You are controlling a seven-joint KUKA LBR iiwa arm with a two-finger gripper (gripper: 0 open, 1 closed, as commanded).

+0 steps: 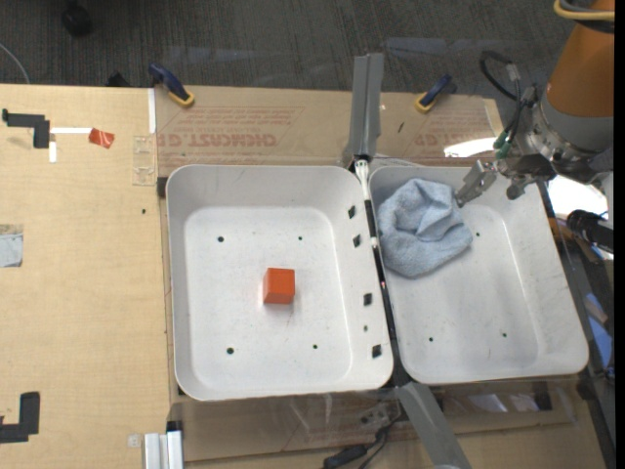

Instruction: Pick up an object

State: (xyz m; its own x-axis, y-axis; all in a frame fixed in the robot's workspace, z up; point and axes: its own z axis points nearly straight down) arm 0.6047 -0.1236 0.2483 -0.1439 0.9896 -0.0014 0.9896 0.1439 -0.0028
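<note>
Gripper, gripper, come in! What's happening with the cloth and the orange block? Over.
Gripper above right bin's far edge, beside grey cloth, holding nothing. Orange block alone in left bin. Nothing in the way.

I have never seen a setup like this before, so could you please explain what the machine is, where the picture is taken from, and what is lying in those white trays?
The picture comes from a single camera fixed above a bench, looking down at a slant. The grey machine with the orange band at the upper right is a robot arm; at its end is a two-finger gripper for picking things up. On the bench sit two shallow white bins side by side. The left bin holds a small orange-red block near its middle. The right bin holds a crumpled grey-blue cloth in its upper left corner. The gripper hangs by the far edge of the right bin, just right of the cloth, and I see nothing between its fingers. Blue and orange clamps hold the cardboard backing behind the bins.
</note>
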